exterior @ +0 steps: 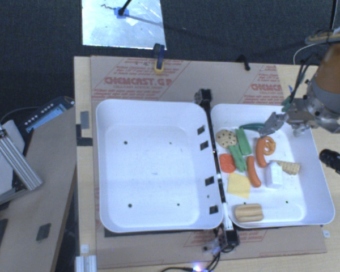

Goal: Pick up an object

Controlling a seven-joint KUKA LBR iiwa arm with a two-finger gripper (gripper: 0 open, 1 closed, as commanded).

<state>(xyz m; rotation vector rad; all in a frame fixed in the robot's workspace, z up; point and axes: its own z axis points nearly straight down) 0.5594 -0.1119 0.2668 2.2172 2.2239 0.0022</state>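
The right bin (314,208) holds several toy foods. Among them are a speckled cookie (225,137), a green pod (242,143), an orange pretzel (266,150), a red tomato (227,163), an orange sausage (253,172), a yellow cheese wedge (239,185), a bread roll (248,212), a white block (273,176) and a tan wafer (289,167). A teal piece (251,128) lies by the far wall. My gripper (273,126) hangs over the bin's far part, just above the pretzel and right of the teal piece. I see nothing held in it.
The left bin (153,169) stands beside the right one, with black clips (207,146) along the shared rim. A foil sheet (123,16) lies beyond the bench. A black part (335,162) sticks in at the right bin's edge.
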